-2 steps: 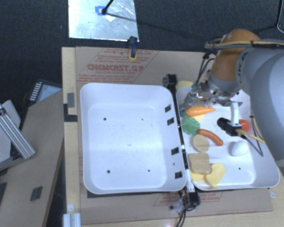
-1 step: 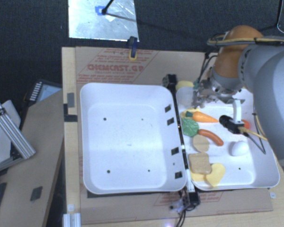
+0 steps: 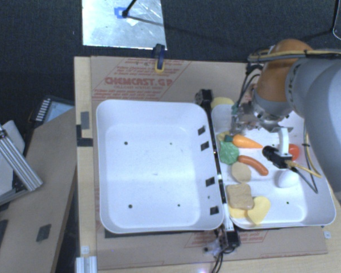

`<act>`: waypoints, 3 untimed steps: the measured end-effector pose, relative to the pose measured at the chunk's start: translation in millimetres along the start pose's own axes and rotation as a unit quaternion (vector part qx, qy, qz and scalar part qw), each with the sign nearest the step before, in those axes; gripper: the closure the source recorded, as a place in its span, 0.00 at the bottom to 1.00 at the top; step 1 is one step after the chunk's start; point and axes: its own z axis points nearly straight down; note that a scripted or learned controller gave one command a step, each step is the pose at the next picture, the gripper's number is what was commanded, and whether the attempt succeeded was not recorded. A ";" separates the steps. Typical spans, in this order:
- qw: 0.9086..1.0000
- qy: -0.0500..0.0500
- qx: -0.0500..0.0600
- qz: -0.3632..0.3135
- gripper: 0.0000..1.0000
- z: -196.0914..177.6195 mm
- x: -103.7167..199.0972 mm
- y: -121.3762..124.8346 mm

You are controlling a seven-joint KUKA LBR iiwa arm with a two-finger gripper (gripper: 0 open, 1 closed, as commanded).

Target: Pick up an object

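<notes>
My gripper (image 3: 237, 127) hangs low over the back left part of the right bin (image 3: 315, 209), just above the leafy end of an orange carrot (image 3: 248, 143). A green broccoli piece (image 3: 228, 153) lies left of the carrot, against the bin's left wall. In front of the carrot lie a reddish sausage (image 3: 253, 164) and a beige potato-like lump (image 3: 241, 172). Nothing shows between the gripper and these things that tells of a hold.
Nearer the front of the right bin are a toast slice (image 3: 239, 196), a yellow piece (image 3: 259, 209) and a white egg (image 3: 285, 179). A red thing (image 3: 295, 151) sits behind the bracket. A pale yellow fruit (image 3: 221, 102) lies at the back corner. The left bin (image 3: 111, 209) adjoins.
</notes>
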 end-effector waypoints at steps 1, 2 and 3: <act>1.000 0.001 -0.001 -0.002 1.00 -0.9 3.7 13.5; 1.000 0.001 -0.002 -0.002 1.00 -12.3 3.7 14.3; 1.000 0.001 0.003 0.001 1.00 1.1 2.4 -50.1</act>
